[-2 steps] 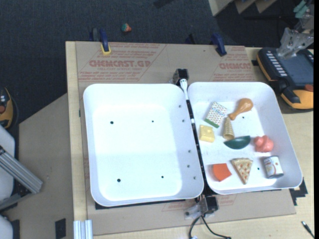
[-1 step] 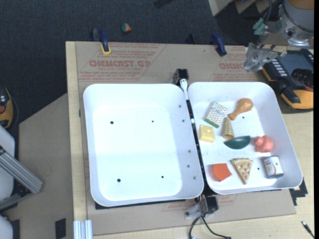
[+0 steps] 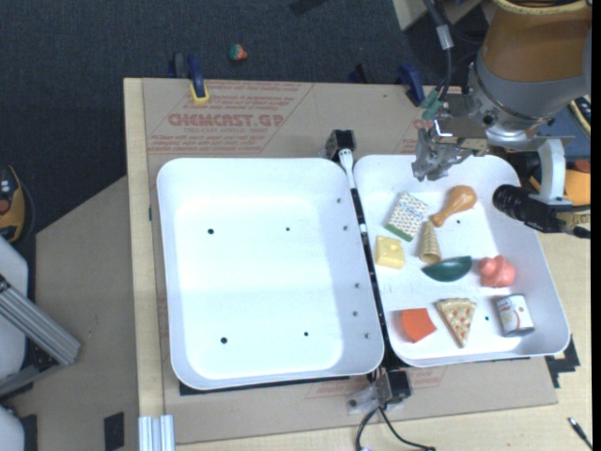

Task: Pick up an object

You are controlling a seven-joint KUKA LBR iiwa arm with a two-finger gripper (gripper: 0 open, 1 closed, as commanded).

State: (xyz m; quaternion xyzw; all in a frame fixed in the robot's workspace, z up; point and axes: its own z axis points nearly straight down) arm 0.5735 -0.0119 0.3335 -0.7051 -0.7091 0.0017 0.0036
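Camera view: board (image 3: 235, 111) behind left bin (image 3: 188, 181) reads "CHEMCAST GP"; gripper (image 3: 434, 163) w/ nothing held, finger gap can't tell, behind patterned packet (image 3: 408, 215)

A small ball (image 3: 238, 53) lies on the dark carpet (image 3: 94, 26) beyond the surface's (image 3: 141, 252) far left corner.

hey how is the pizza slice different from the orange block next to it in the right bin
The pizza slice is a tan wedge with red specks, its tip toward the near rim; the orange block is a plain, solid orange-red, roughly square piece. The slice looks longer, the block squatter. Both lie flat, side by side, near the front of the right bin.
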